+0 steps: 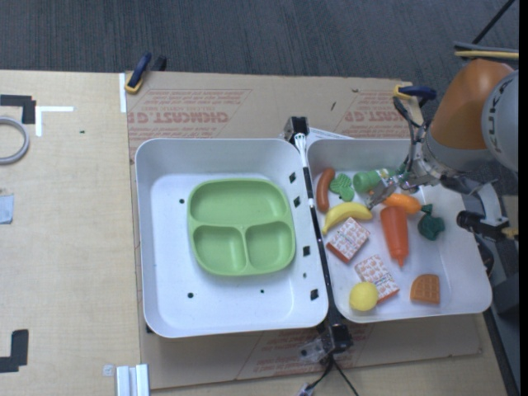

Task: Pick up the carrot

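The carrot (396, 229) lies in the right bin (462, 304), pointing toward the near edge, with a banana (346, 214) just to its left and a dark green piece (430, 224) to its right; it looks like a light, stiff, smooth plastic toy, likely slick, so the thick upper end seems the safest place to pinch across. The gripper (388, 190) hangs over that top end among the other glossy toy foods, and I cannot tell how it is set.

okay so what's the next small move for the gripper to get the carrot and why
Probably shift the gripper slightly toward the carrot's middle and lower it. It sits by the carrot's top end, crowded by the banana and green toys; the body lies clearer.
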